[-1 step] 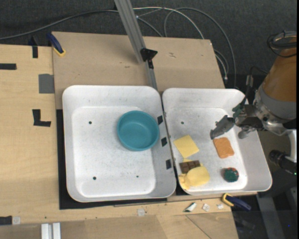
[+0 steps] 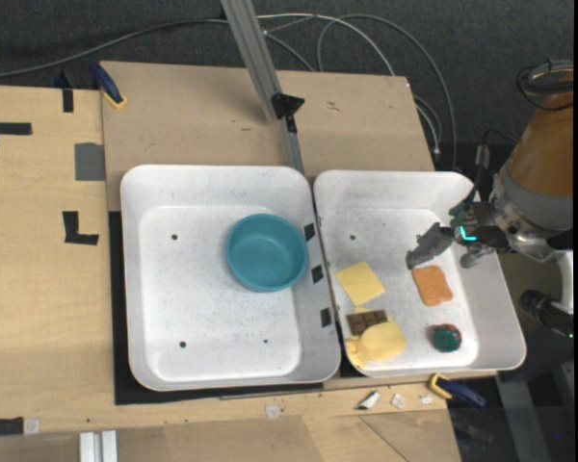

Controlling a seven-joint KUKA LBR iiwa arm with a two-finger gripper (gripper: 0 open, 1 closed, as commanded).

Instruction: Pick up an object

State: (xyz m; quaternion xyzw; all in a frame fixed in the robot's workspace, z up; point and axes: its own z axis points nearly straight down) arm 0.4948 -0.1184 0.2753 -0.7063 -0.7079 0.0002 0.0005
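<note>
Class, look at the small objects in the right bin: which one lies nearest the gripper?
The orange block, just below the gripper. The yellow square, yellow lump and dark green ball lie farther off.

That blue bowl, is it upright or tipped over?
Upright: the blue bowl in the left bin shows its round open mouth and inside facing up.

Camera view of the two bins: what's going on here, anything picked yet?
Nothing picked yet. The gripper is over the right bin, coming in from the right, with nothing between its fingers. It sits just above an orange block. Also in that bin are a yellow square piece, a pale yellow lump with a small brown piece beside it, and a small dark green ball. The left bin holds a teal bowl.
</note>
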